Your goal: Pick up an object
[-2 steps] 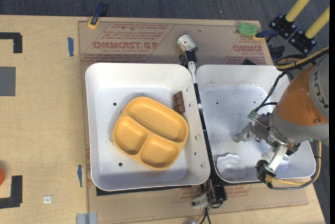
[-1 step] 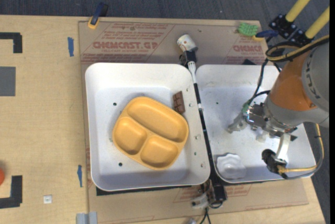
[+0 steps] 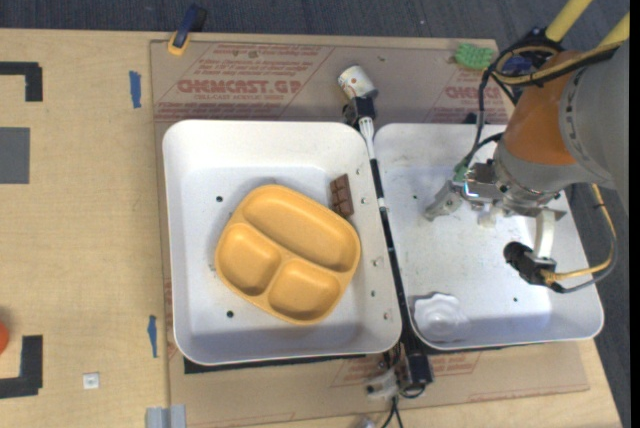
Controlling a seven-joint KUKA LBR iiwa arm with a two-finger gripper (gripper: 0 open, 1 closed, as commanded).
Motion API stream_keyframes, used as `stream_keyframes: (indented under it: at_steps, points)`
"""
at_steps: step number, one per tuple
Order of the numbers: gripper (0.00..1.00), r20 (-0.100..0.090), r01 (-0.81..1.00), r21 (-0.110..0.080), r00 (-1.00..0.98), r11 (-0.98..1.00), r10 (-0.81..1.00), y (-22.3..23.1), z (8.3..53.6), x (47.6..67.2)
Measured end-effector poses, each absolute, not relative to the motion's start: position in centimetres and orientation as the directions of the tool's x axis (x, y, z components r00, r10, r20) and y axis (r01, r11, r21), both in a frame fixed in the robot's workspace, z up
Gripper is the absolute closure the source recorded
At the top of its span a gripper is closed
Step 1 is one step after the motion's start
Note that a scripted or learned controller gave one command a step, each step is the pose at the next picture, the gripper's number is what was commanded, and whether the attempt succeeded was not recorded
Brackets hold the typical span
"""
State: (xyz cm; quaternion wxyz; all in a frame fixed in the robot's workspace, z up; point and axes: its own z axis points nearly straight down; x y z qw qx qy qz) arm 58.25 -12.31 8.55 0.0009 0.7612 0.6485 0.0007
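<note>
A yellow three-compartment plate [image 3: 290,251] lies in the left bin [image 3: 200,166]. A small brown block [image 3: 341,195] rests by that bin's right wall, just above the plate. In the right bin [image 3: 570,316], a small clear-white plastic piece [image 3: 437,313] sits in the near left corner. My gripper [image 3: 492,219] hangs over the middle of the right bin, well above and right of the plastic piece. It is open, its fingers [image 3: 440,207] spread wide with only bare bin floor between them.
The grey arm with its orange band [image 3: 540,131] comes in from the right over the right bin's far corner. A black connector on a yellow cable [image 3: 530,264] dangles below the gripper. A divider ridge [image 3: 382,216] separates the bins.
</note>
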Motion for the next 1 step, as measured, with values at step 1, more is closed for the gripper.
stream_keyframes:
  at_steps: [1]
  points:
    - [0.00, -0.001, 0.999, 0.003, 0.047, -0.047, 0.999, -15.08, 8.53, 64.31]
